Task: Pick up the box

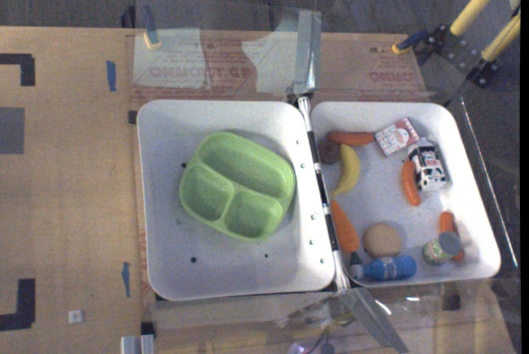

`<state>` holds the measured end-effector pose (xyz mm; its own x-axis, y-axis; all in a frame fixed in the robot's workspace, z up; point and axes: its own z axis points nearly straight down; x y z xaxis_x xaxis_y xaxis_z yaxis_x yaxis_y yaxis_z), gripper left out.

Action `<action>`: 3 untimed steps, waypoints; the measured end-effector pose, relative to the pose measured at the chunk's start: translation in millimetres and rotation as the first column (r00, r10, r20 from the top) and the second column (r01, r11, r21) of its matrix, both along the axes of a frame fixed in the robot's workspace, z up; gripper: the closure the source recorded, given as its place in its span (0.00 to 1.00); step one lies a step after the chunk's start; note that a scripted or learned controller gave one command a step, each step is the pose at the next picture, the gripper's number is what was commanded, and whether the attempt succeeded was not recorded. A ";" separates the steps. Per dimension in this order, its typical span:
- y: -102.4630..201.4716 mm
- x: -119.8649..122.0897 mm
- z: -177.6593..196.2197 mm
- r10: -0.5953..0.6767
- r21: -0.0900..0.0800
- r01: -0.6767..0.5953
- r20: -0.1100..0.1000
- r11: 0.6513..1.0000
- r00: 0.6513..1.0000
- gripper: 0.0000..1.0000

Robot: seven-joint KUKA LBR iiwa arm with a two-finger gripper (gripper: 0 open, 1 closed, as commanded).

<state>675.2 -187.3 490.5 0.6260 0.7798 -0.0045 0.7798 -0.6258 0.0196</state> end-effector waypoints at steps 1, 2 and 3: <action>2.9 1.2 11.0 0.005 -0.003 -0.005 0.003 1.000 1.000 1.00; 5.5 -23.0 -55.4 -0.066 0.016 0.066 -0.013 0.998 0.998 1.00; 5.3 -22.4 -44.5 -0.065 0.016 0.065 -0.011 0.998 0.998 1.00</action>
